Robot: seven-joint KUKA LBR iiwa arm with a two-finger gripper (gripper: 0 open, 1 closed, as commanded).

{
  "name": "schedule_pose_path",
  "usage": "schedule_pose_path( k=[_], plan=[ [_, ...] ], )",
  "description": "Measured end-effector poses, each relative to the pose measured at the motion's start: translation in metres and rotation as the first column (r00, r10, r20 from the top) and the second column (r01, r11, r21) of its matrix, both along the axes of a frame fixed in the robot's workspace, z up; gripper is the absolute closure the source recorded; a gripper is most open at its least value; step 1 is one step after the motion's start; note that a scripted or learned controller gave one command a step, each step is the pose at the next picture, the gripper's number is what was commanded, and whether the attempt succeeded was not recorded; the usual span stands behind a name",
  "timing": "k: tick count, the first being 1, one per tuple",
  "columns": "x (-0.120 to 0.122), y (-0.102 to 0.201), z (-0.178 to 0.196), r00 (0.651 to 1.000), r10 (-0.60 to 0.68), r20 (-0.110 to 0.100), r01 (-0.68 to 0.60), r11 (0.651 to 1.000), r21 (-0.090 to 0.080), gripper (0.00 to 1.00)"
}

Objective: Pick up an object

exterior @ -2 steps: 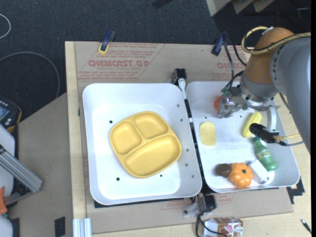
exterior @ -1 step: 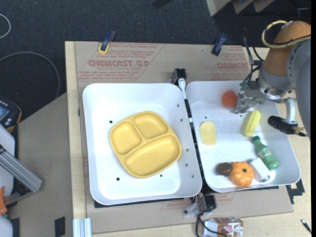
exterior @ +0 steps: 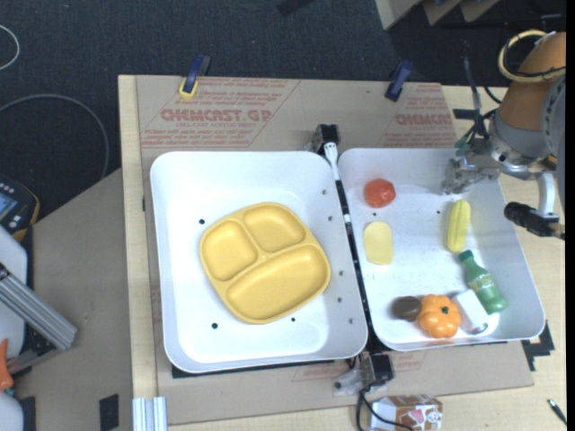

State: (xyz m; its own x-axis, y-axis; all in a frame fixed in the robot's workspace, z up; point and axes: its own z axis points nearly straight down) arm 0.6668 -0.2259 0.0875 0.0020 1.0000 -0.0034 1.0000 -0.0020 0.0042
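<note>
While the arm reaches in from the right edge, its claw hangs over the far right part of the right bin, and whether its jaws are wide or narrow cannot be told from this slanted view; nothing shows between them. Just below the claw lies a yellow corn cob, and further below that a green bottle. To the claw's left sits a red tomato, with a pale yellow piece below and left. Well below the claw, near the bin's front edge, an orange pumpkin touches a brown item. Far to the left, in the left bin, rests a yellow divided plate.
</note>
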Motion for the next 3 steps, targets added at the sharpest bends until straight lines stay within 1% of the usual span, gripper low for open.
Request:
schedule_pose_path(
  k=[1,2,3],
  plan=[
    [-0.012,0.043,-0.002,1.000,0.005,-0.007,-0.005,1.000,0.006,1.00],
    [0.001,0.009,0.021,1.000,0.001,0.002,-0.001,1.000,0.000,1.00],
    [-0.016,0.043,-0.004,1.000,0.005,-0.009,-0.005,1.000,0.006,1.00]
  ],
)
